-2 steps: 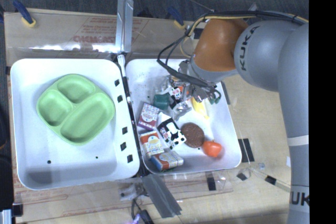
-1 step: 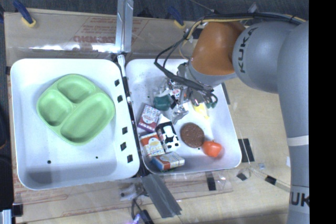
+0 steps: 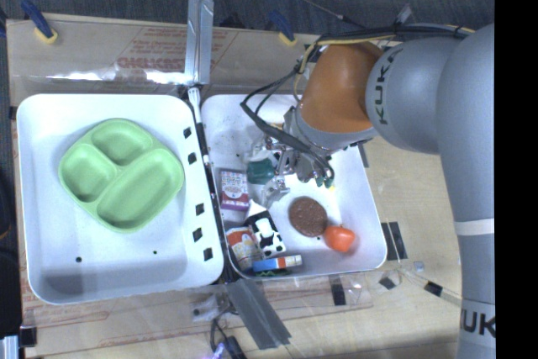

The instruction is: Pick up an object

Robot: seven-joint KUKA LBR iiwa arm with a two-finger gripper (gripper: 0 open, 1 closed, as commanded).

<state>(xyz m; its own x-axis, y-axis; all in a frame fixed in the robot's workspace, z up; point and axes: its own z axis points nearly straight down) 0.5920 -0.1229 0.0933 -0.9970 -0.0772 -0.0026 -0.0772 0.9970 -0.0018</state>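
Note:
The gripper (image 3: 271, 166) hangs low in the middle of the right bin (image 3: 361, 206), under the arm's orange band. A teal object (image 3: 259, 170) sits right at its tip; the arm hides how the two meet. Near it lie a dark red carton (image 3: 233, 188), a brown round patty (image 3: 308, 216), an orange-red tomato-like piece (image 3: 340, 239), a black and white cow toy (image 3: 266, 237), a small can (image 3: 242, 245) and a blue and orange tube (image 3: 276, 264).
A green divided plate (image 3: 122, 172) lies in the left bin (image 3: 50, 265). A metal divider bar (image 3: 200, 38) runs between the bins. Blue clamps (image 3: 38, 19) hold the cardboard at the back. Cables loop over the right bin's far side.

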